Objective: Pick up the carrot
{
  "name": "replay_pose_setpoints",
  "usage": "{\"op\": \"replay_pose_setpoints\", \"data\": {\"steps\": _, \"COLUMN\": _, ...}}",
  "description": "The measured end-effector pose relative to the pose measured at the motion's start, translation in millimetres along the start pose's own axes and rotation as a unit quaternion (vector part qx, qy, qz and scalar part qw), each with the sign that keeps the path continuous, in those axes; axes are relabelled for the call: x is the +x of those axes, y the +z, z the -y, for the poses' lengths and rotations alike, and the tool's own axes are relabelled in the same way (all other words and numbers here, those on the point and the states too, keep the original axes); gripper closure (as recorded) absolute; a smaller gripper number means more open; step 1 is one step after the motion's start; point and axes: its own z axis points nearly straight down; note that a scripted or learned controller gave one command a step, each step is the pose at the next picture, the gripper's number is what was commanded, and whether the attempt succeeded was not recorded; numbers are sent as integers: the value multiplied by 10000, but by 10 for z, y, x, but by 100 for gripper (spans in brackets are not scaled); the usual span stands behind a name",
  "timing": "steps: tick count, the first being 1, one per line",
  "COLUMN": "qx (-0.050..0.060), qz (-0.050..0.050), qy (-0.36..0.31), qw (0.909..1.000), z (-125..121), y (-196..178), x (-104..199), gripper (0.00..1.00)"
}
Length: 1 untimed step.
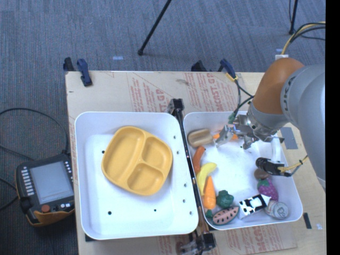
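The carrot (210, 193) is seen low in the right bin (295, 198), beside a banana (204, 173) (tip pointing up-frame). The gripper (234, 133) is hung near the bin's upper edge, well apart; finger state cannot be told.

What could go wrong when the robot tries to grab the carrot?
1. The orange carrot lies squeezed between the yellow banana, the green broccoli piece and the watermelon slice, so the fingers might pinch a neighbour instead.
2. A second long orange piece lies just above the banana; the arm might pick that one by mistake.
3. The carrot sits near the right white bin's left wall, which could block the gripper.
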Motion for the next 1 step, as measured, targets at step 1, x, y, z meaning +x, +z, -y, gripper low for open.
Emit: {"op": "replay_pose_setpoints", "data": {"steps": 1, "qx": 9, "qz": 1, "qy": 1535, "qw": 9882, "z": -61, "y": -6, "x": 139, "gripper": 0}}
